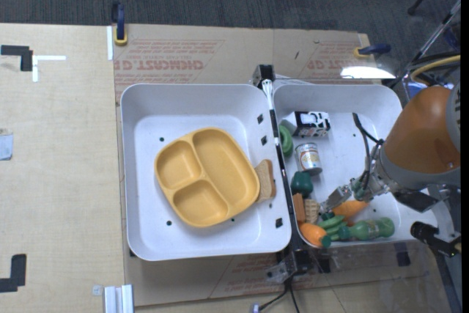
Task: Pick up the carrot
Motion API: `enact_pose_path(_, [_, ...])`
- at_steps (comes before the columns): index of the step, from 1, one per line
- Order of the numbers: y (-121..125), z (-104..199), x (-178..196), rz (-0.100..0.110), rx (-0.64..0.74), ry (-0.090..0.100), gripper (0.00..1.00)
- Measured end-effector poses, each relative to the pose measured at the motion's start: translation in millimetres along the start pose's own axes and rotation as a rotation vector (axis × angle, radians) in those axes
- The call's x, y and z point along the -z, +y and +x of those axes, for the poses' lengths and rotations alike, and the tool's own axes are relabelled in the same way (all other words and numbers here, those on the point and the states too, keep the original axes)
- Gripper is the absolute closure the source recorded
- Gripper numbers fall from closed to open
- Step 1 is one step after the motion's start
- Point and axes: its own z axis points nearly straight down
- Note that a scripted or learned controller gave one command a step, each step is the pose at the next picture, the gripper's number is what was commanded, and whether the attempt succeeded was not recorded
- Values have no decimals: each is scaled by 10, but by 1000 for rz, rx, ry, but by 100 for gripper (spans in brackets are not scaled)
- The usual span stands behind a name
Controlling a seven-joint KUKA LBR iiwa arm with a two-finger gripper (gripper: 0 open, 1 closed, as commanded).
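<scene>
Here's the bench (58, 179), and on it two shallow white bins side by side. The left bin (146, 231) carries a yellow divided plate (207, 177) sitting near its middle, with a slice of toast (265, 180) tucked against the plate's right rim, close to the bin's right wall.

Over to the right bin (330, 95), and it's a crowd! Most of the clutter is bunched toward the near edge and the near-left corner, likely just where it settled. The arm (425, 135) reaches in over the right wall, wrist angled down toward that pile.

And the gripper (350, 192) is low at the near edge, and whether it is open or clamped on anything I can't tell. The carrot (350, 208), as best I can judge, is the orange piece right under the tool, touching a green vegetable (363, 230) along the near wall. Another orange item (312, 234) sits in the near-left corner.

Further back: a small can (308, 157), a green piece (302, 182) and a black-and-white carton (311, 122).
</scene>
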Motion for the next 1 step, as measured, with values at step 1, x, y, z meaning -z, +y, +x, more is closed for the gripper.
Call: enact_pose_path(1, [18,-20,91,-4,-8,-3,100])
